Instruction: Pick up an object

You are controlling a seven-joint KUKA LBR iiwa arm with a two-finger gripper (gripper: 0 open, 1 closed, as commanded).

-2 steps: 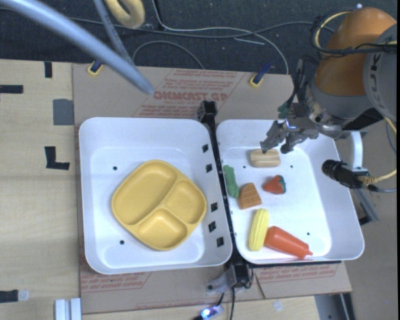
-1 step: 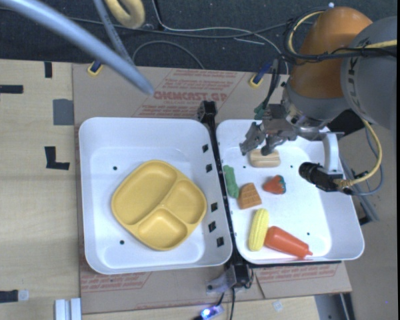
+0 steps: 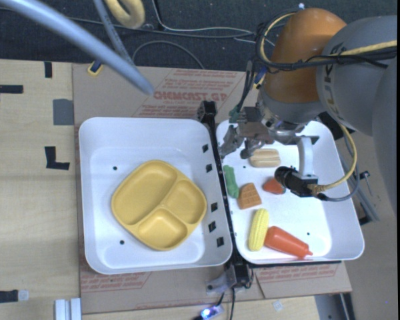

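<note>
— Is any writing being shown?

— Red print is being displayed on the cardboard sheet (image 3: 180, 89) lying under the bins; the letters are too blurred to be read with confidence.

— What is being held in the left bin (image 3: 93, 179)?

— A yellow divided plate (image 3: 159, 204) is being cradled there, three compartments facing up, nothing resting in them.

— And in the right bin (image 3: 340, 239)?

— Toy food is being kept there: a beige bread roll (image 3: 265, 157), a green piece (image 3: 231, 181) against the left wall, an orange waffle-like block (image 3: 249, 196) just beside it, a small red piece (image 3: 273, 186), a corn cob (image 3: 257, 229) and a carrot (image 3: 287, 241) touching it near the front.

— Where is the gripper (image 3: 243, 139) being positioned?

— It is being hung over the right bin's back left corner, just beside the roll. Whether its fingers are spread or pressed together cannot be told; nothing is being seen between them.
</note>
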